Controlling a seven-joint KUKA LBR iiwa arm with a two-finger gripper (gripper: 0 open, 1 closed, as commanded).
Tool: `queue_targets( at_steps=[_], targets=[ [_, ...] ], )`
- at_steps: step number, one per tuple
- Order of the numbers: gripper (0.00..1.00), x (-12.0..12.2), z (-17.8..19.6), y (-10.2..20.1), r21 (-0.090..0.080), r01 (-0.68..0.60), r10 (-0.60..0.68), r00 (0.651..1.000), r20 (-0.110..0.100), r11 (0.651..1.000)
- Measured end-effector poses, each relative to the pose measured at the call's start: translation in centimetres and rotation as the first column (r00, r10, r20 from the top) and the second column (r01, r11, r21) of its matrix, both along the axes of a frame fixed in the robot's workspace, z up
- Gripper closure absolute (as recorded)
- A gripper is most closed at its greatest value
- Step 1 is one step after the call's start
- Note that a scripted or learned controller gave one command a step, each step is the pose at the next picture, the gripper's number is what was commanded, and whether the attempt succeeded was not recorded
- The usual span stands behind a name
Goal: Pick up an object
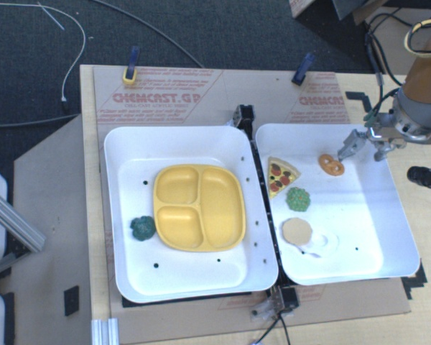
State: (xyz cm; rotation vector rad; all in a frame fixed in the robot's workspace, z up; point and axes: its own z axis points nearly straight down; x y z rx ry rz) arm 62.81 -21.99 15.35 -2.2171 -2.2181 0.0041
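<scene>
Gripper [364, 146] open, just beside pretzel [331, 165]

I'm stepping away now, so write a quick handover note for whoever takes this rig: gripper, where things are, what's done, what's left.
Gripper: open, holding nothing, above the right bin's far right corner, near the pretzel.
Right bin: pretzel, pizza slice, green broccoli, tan cookie.
Left bin: yellow divided plate, dark green broccoli beside it.
Done: nothing picked up yet.
Left: grasp and lift one object; the pretzel looks nearest.
</scene>
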Motion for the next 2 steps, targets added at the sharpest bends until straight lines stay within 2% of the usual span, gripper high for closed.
queue_targets(
  at_steps=[1, 2],
  targets=[
    [0.00, -0.5, -4.3, 0.0, 0.000, 0.000, 0.000, 1.000, 0.002, 1.000],
    [0.00, -0.4, -6.9, 0.4, 0.004, -0.003, 0.003, 1.000, 0.003, 1.000]
  ],
)
